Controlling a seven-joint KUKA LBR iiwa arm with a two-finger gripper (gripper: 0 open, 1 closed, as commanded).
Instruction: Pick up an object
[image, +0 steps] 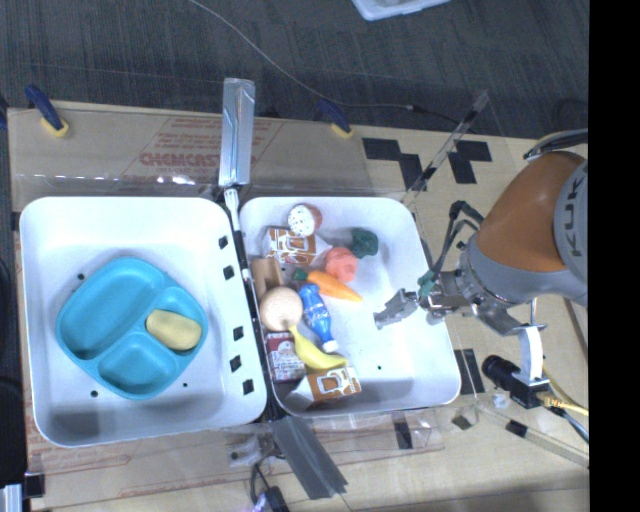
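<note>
The grey two-finger gripper (396, 308) is seen over the right white bin (420, 365); fingers slightly parted, nothing held, orange plastic carrot (336, 287) nearby.

Two bins sit side by side on the surface (120, 130). The left bin (40, 230) holds a divided plate (110, 320) carrying a potato (174, 329). The right bin (425, 370) has toy foods crowded along its left side, a banana (315, 352) lowest. The tool (398, 308) is at its right side.

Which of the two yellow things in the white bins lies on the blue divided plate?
The rounded yellow lump in the left bin lies in the plate. The curved yellow banana lies in the right bin, among the other toy foods.
</note>
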